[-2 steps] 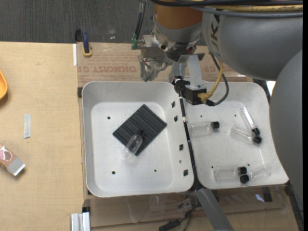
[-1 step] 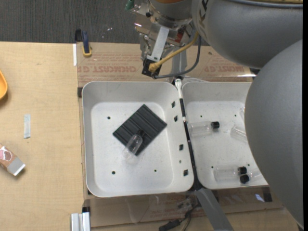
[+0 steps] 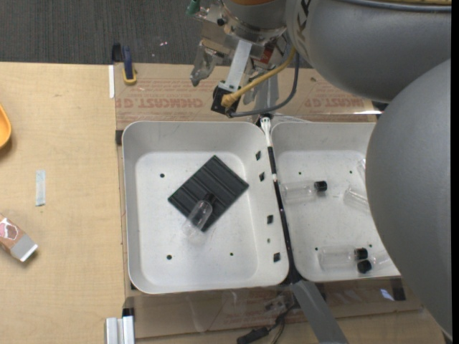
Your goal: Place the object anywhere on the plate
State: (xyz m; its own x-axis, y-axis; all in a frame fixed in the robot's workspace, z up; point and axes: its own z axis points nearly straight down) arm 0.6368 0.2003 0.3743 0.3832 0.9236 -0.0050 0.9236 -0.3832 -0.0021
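Gripper [image 3: 215, 88] hangs empty, fingers apart, above the bins' far rim. In the left bin [image 3: 143, 264], a clear vial [image 3: 199, 213] lies on the black ribbed plate [image 3: 209, 188]; placement appears complete, leaving only retreat.

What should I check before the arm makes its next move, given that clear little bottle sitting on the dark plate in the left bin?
1. Bottle on the plate: ok, it lies on the plate's lower edge, partly overhanging.
2. Plate inside the left bin: ok, flat on the floor, turned at an angle.
3. Claw clear of the bins: ok, it is raised behind the far rim.
4. Claw holding anything: ok, nothing shows between its fingers.
5. Bottle stable: cannot tell, it may roll off the edge.
6. Other bottles in the right bin: ok, three lie there, apart from each other.
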